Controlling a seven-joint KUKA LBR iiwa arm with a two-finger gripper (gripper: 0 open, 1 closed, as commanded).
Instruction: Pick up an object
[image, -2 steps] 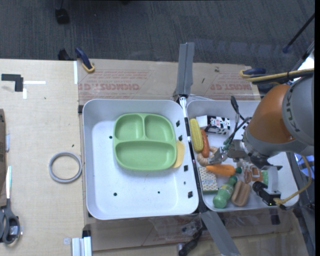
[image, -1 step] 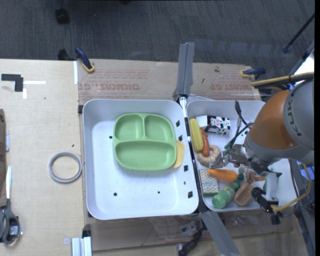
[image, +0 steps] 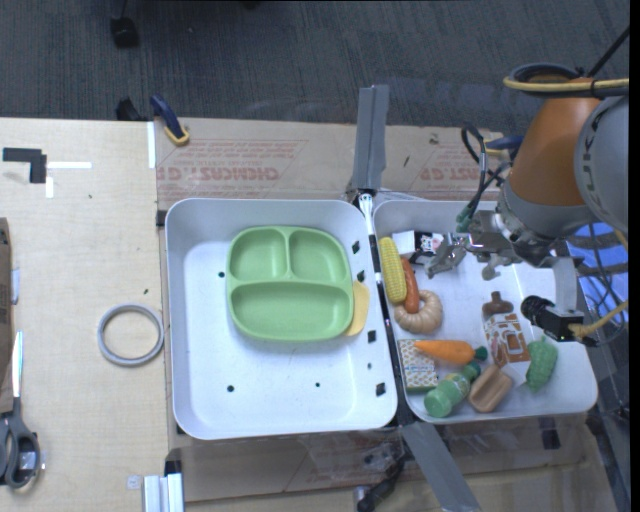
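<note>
Grey two-finger gripper (image: 470, 255) hangs over right shallow white bin (image: 570, 395), above yellow corn cob (image: 393, 270) and orange carrot (image: 445, 350); jaw state unclear.

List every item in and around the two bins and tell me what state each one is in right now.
green divided plate: flat in the left bin, nothing on it.
corn cob: lying in the right bin.
carrot: on its side.
green bottle: on its side.
tape ring: flat on the bench, outside the bins.
gripper: over the right bin, not seen holding anything.
</note>
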